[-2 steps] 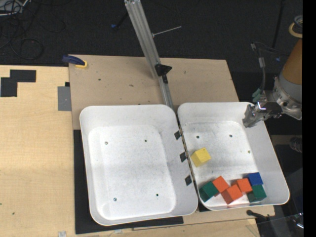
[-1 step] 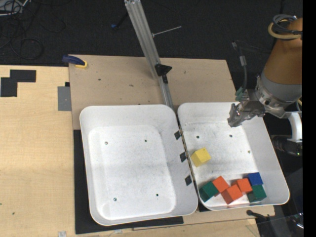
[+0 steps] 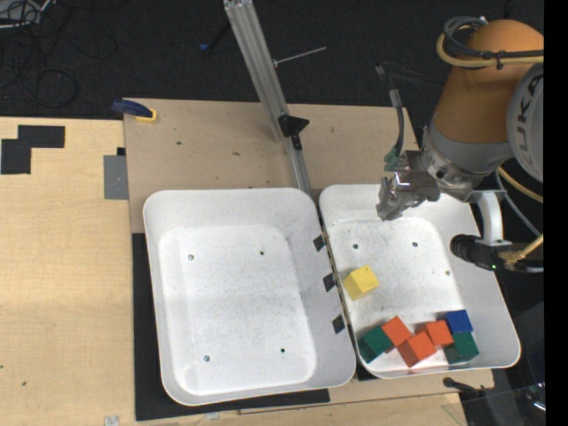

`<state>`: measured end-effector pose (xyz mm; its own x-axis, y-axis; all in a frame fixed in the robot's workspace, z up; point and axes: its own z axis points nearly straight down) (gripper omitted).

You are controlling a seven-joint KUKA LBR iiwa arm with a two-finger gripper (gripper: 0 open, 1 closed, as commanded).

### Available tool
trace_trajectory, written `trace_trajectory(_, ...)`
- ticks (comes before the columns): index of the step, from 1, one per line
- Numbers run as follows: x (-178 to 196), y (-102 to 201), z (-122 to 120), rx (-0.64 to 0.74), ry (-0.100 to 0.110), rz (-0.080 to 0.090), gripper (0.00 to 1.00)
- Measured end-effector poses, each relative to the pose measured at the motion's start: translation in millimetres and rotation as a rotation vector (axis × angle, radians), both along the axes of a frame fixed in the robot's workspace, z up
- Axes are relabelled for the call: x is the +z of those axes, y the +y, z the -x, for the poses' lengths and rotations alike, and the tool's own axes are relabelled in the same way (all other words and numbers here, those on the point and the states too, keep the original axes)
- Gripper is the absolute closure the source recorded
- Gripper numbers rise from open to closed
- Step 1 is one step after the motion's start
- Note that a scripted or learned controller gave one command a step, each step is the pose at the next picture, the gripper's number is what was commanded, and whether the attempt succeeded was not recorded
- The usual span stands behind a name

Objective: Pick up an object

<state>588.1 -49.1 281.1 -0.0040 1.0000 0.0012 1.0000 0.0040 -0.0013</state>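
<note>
From the camera above the bench, I see my arm (image 3: pixel 484 87) reaching in from the right, and my gripper (image 3: pixel 393 204) hangs over the far end of the right bin (image 3: pixel 426 229), close to its far rim. From here the tool is a dark, blurred lump, and I cannot tell how it is set. I see no block in it.

The things I could pick up all lie nearer the camera than my gripper. The yellow block (image 3: pixel 361 281) sits alone by the left wall of the right bin, roughly halfway along it and well apart from my gripper. The rest are bunched in the near right corner of that bin: a green block (image 3: pixel 375 342) at the left of the cluster, an orange block (image 3: pixel 397 330) just beside it, a second orange block (image 3: pixel 418 350) nearer the rim, a third (image 3: pixel 438 333) to its right, then a blue block (image 3: pixel 458 320) and another green block (image 3: pixel 461 350) at the right end. Several of these seem to touch.

The left bin (image 3: pixel 231 291) lies alongside, white and speckled.

As I judge it, the pick is not yet done: every block rests on the bin floor. Left for me is to travel toward the near side, come down over one block and lift it. The yellow one looks the easiest, standing free of the others.
</note>
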Motion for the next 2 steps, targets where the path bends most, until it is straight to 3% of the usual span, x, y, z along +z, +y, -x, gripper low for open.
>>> trace_trajectory(2,-17,97,-18,-0.002,0.001,0.0,1.0)
